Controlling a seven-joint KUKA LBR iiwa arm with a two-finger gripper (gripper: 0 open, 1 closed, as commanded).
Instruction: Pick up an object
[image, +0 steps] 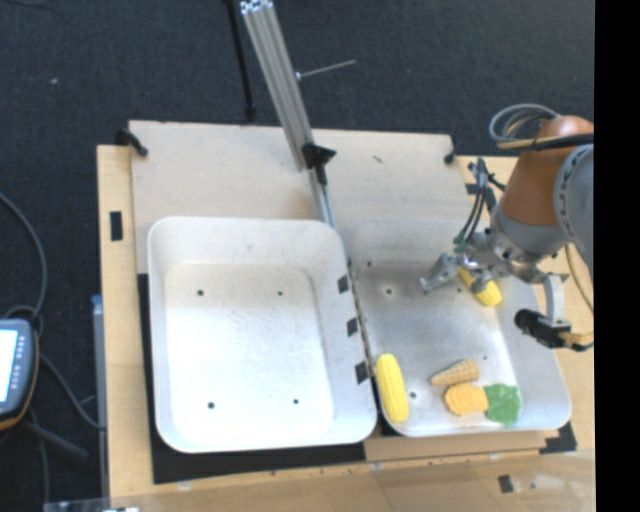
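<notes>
Gripper: low over right bin, pinching small yellow piece.
Corn, cone: loose near front wall, reachable.

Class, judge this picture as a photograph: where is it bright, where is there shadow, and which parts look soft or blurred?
Camera view: even overhead light, the left bin bright and nearly washed out; the right bin greyer, with soft shadow under the gripper; the whole frame slightly soft, so the yellow corn cob and green toy lack fine detail.

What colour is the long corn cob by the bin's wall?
Yellow corn cob, plain in the camera view.
</notes>
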